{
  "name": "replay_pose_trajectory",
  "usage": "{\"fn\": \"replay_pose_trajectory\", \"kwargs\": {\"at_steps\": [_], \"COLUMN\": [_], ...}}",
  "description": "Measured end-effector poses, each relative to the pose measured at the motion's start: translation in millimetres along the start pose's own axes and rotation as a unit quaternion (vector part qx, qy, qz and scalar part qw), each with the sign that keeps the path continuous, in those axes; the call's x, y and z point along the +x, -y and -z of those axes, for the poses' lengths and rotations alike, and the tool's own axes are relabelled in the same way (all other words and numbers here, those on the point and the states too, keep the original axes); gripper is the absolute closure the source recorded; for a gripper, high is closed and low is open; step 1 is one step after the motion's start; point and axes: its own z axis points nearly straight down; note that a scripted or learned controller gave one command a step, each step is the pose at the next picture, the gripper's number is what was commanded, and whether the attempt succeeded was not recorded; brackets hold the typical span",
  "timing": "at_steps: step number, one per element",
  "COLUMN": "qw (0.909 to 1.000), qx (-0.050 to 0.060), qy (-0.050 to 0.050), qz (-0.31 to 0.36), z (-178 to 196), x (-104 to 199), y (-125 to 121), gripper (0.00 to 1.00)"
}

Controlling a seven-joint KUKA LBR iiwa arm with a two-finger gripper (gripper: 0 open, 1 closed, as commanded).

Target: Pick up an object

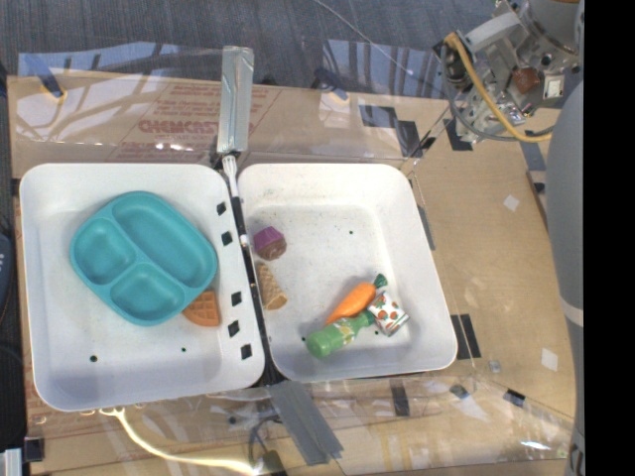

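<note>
Two shallow white plastic bins sit side by side on the bench: the left bin [40, 266] and the right bin [327, 191]. The left bin holds a teal plastic plate with three compartments [142, 256] and, touching the plate's lower right edge, an orange waffle-patterned toy piece [202, 311]. The right bin holds five small things: a purple rounded toy [268, 242] near its left wall, a tan ice-cream-cone toy [271, 286] just below it, and, toward the lower right, a close cluster of an orange toy carrot [352, 301], a green toy bottle [332, 338] and a small white box with red and green print [389, 314]. The grey arm's gripper [484, 107] hangs above the bench beyond the right bin's far right corner, well apart from every object; whether it is apart or together cannot be told from this view, and nothing is seen in it. Judged step: the approach, no object yet chosen or touched. The next move calls for travel over the right bin and a descent onto one item; the purple toy and the cone stand freer than the clustered three, where a neighbour may be struck.
</note>
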Motion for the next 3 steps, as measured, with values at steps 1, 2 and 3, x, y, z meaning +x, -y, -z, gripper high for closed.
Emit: {"fn": "replay_pose_trajectory", "kwargs": {"at_steps": [1,2,3], "qw": [1.0000,1.0000,1.0000], "qx": [0.000,0.001,-0.001], "qy": [0.001,0.002,0.001], "qz": [0.003,-0.001,0.000], "z": [-1,-5,-25], "x": [-18,-23,0], "y": [1,3,0], "gripper": [1.00,1.00,1.00]}}
